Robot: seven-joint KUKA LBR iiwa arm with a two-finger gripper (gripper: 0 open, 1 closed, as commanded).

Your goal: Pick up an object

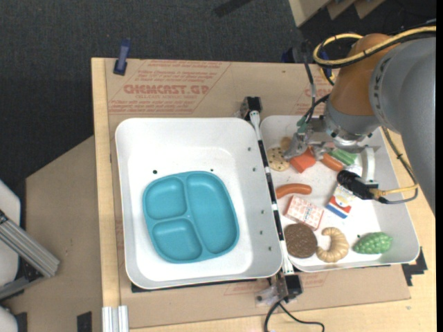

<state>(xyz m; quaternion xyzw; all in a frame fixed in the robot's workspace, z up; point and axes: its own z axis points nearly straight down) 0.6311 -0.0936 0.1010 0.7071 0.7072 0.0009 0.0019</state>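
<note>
In the right bin (398, 216), my gripper (300, 144) is lowered into the far left corner. It hangs just above an orange block (303, 162) and next to a tan round cracker (278, 159). An orange and green carrot piece (338, 160) lies under the wrist. Nearer the front lie a red sausage (293, 189), a pink wafer (305, 212), a small red, white and blue packet (339, 205), a brown round cookie (301, 241), a croissant (333, 245) and a green bunch of grapes (374, 242).
The left bin (138, 144) holds a teal divided plate (190, 215). A black hinge or clip (251, 106) sits where the two bins meet at the back. A black cable connector (351, 183) hangs from the arm over the right bin.
</note>
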